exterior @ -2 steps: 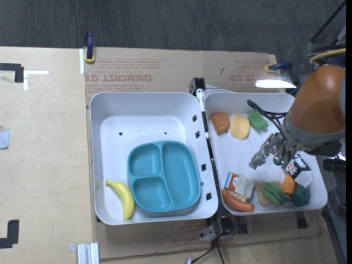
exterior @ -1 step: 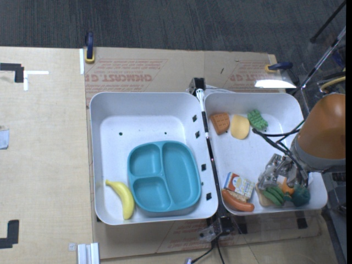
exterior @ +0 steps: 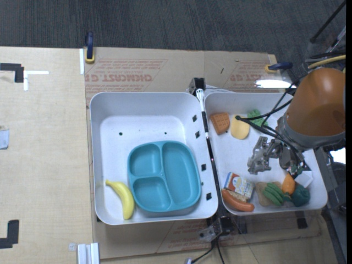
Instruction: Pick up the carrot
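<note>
Starting left, 1 banana lies beside the teal tray in the left bin. Rightward, the gripper hangs unclenched, grasping nothing, over the right bin; the carrot rests near that bin's lower right corner.

blue divided plate, banana, sausage, bread

You see 2 white bins: a teal tray and yellow banana in one; an orange carrot, green vegetable, red-brown sausage and pale yellow piece in the other.
</note>
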`<state>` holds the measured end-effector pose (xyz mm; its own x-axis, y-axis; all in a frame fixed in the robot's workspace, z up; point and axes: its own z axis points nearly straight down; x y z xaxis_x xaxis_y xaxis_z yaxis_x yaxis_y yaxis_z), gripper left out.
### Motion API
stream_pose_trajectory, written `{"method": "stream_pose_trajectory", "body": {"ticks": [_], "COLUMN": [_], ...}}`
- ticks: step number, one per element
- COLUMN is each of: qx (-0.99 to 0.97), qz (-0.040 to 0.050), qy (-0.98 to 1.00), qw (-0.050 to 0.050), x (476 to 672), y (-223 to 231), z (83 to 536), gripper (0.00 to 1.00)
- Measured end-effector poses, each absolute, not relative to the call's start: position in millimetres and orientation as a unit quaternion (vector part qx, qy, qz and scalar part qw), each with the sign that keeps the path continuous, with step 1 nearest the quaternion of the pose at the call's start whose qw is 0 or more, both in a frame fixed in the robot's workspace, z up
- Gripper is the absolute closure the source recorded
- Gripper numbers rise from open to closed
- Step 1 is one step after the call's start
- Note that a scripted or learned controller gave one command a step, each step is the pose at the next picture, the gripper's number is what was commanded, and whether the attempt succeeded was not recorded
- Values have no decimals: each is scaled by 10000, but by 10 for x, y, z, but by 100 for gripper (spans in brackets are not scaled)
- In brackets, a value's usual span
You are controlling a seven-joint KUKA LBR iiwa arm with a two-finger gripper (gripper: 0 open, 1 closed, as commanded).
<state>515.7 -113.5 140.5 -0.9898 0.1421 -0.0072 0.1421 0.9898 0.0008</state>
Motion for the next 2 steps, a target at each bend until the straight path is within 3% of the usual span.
{"method": "stream_pose_trajectory", "body": {"ticks": [1,2], "qx": [-1219,-4111], "qz": [-9,-11], "qy": [9925,9116], "qw": [28,62], "x": [4973,5036], "y": [-1501,-1501], "z": [943,946], "gripper": [100,100]}}
